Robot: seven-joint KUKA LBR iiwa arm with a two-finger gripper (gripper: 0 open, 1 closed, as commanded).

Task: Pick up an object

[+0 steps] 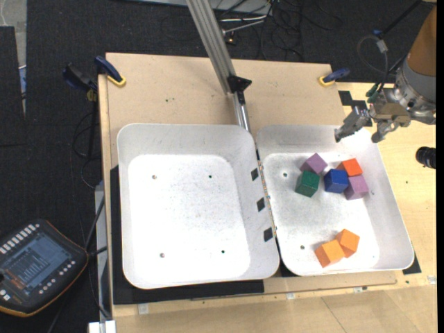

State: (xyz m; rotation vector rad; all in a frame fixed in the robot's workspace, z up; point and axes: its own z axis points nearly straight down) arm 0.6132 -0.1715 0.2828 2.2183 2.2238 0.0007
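blocks [333, 177] lie in the right bin [388, 214], below the open pincer [362, 132].

Gripper [362, 131] at right, fingers apparently spread, nothing between; orange-banded wrist above.

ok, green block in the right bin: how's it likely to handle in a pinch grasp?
The green block looks like a rigid cube, so it probably won't deform. Flat faces mean it shouldn't roll. A purple block sits right against it, so the gripper may nudge that neighbour.
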